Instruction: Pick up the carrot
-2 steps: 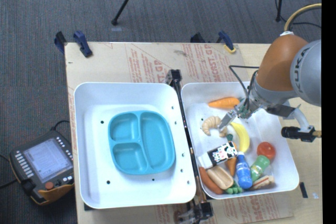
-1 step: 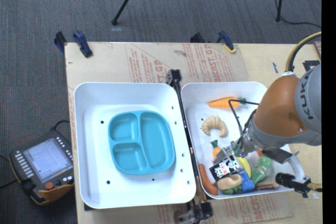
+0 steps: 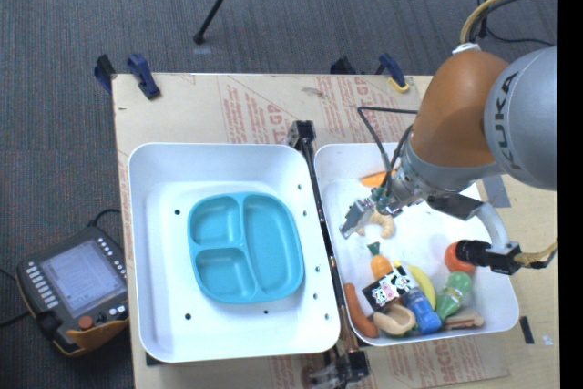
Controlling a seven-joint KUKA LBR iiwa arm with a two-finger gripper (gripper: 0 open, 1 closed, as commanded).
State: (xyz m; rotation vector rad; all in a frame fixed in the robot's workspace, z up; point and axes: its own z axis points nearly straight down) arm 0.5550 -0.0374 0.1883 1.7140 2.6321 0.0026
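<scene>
Overhead slanted view of the bench [image 3: 228, 100], which carries two shallow white bins side by side. The left bin [image 3: 155, 187] holds a blue compartment plate [image 3: 244, 246]; the right bin [image 3: 492, 296] holds a loose cluster of toy foods along its near side. The carrot [image 3: 379, 264], small and orange with a green top, lies near the middle of the right bin, its leafy end pointing toward the far wall and its tip touching a black-and-white carton [image 3: 386, 291]. Just beside these lie a yellow banana [image 3: 421, 278], a blue bottle [image 3: 424, 312], a green bottle [image 3: 455, 294], a red sausage [image 3: 357, 310] and a tan shell-shaped piece [image 3: 393, 321]. The arm [image 3: 474, 118] reaches in from the right, and its end effector [image 3: 364, 216] hangs over the far half of the right bin, just beyond the carrot's green end and apart from it. Its fingers appear slightly parted with nothing between them, though a pale object [image 3: 386, 225] lies just beside them. The carrot is judged to be a light, rigid plastic toy with a smooth, tapering body, likely to slip if pinched near the narrow tip; the thicker orange part just below the leaves, taken across its width, appears the soundest grip and lies clear of the carton.
</scene>
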